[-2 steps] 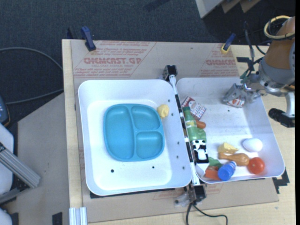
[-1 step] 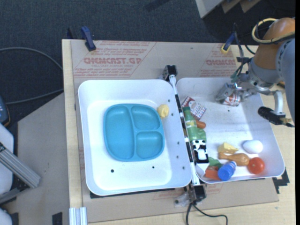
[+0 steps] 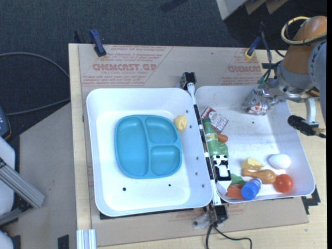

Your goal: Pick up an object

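My gripper (image 3: pixel 258 104) hangs low over the back of the right bin (image 3: pixel 303 154), on the grey arm with its orange band (image 3: pixel 306 45) coming in from the right. The bin floor right under it is bare, and I see nothing in its grasp. The nearest object is a red and white packet (image 3: pixel 215 120) to its left. Toys crowd the bin's front: a white egg (image 3: pixel 280 161), a red tomato (image 3: pixel 284 182), a yellow wedge (image 3: pixel 252 164), an orange piece (image 3: pixel 265 176) and a blue-capped piece (image 3: pixel 250 190).
A green bottle (image 3: pixel 212 139) and a black and white item (image 3: pixel 222 168) lie along the right bin's left wall. The left bin (image 3: pixel 98 139) holds a blue divided plate (image 3: pixel 149 145) and a small yellow toy (image 3: pixel 180 122). Clamps (image 3: pixel 97 41) grip the board's back edge.
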`<action>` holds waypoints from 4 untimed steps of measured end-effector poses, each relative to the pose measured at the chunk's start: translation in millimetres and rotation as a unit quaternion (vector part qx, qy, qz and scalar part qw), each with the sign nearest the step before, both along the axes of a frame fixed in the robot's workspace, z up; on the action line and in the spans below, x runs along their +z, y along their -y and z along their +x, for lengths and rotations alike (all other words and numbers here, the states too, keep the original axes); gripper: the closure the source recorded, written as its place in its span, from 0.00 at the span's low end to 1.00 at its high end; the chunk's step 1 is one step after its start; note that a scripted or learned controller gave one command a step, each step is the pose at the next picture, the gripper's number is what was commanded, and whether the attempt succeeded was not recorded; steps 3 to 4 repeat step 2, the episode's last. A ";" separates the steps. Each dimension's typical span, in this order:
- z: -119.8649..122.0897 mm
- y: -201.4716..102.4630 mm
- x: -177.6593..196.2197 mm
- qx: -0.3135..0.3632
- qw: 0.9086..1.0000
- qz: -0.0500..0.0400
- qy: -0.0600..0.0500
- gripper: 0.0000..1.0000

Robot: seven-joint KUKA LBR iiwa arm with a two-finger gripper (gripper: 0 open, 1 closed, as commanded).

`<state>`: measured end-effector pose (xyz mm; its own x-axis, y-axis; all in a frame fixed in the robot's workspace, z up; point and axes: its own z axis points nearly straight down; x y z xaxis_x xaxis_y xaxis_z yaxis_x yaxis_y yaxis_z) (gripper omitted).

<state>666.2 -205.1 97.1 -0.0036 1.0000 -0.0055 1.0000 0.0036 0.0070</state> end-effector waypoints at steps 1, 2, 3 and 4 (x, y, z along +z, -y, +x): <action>-30.0 -51.0 36.3 -0.001 1.000 0.003 -0.004 1.00; -94.4 -117.9 87.8 -0.001 1.000 0.003 -0.004 1.00; -94.4 -117.9 87.8 -0.001 1.000 0.003 -0.004 1.00; -94.4 -117.9 87.8 -0.001 1.000 0.003 -0.004 1.00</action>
